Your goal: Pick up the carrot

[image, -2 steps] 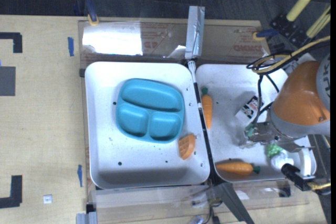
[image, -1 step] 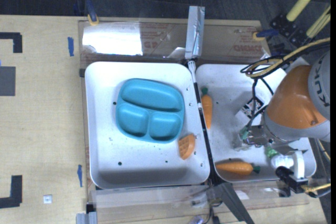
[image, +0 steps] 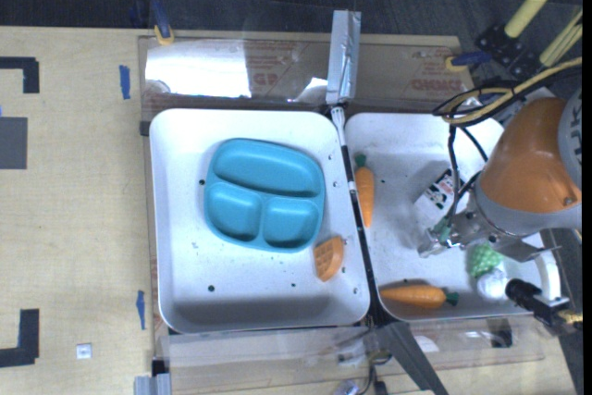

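Note:
Two carrots lie in the right bin. One carrot rests lengthwise against the bin's left wall, its green top pointing to the back. The other carrot lies along the front wall with its green top to the right. My gripper hangs over the middle of the right bin below the orange band of the arm. It is right of the first carrot and above and behind the second, and I see nothing held in it.
A green leafy toy and a white object sit at the right bin's front right, under the arm. The left bin holds a blue divided plate and an orange-brown food piece near the divider.

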{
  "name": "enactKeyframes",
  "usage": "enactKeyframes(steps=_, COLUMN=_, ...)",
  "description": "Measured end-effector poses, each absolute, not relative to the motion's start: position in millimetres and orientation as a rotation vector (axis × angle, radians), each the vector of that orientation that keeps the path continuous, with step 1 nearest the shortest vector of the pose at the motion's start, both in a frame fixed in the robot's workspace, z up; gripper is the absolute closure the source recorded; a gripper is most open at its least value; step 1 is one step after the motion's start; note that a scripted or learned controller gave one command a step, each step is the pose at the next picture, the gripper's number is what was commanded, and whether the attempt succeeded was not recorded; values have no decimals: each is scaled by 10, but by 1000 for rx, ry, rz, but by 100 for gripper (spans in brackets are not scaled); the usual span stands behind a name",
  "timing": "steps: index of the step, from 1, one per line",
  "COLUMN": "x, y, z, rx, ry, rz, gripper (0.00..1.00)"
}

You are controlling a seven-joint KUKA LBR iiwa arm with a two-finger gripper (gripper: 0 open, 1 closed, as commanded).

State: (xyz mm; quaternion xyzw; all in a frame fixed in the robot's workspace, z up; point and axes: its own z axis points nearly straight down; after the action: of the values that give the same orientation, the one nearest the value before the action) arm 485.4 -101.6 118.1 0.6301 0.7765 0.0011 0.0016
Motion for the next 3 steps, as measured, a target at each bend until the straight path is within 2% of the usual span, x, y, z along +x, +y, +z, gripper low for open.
enactKeyframes(steps=1, x=4808, y=-980, z=878, rx=1933, ry=2472, rz=5, gripper=100)
enactKeyframes(steps=3, x=4828, y=-1006, z=886, rx=1342, ry=2828, rz=3, gripper=100)
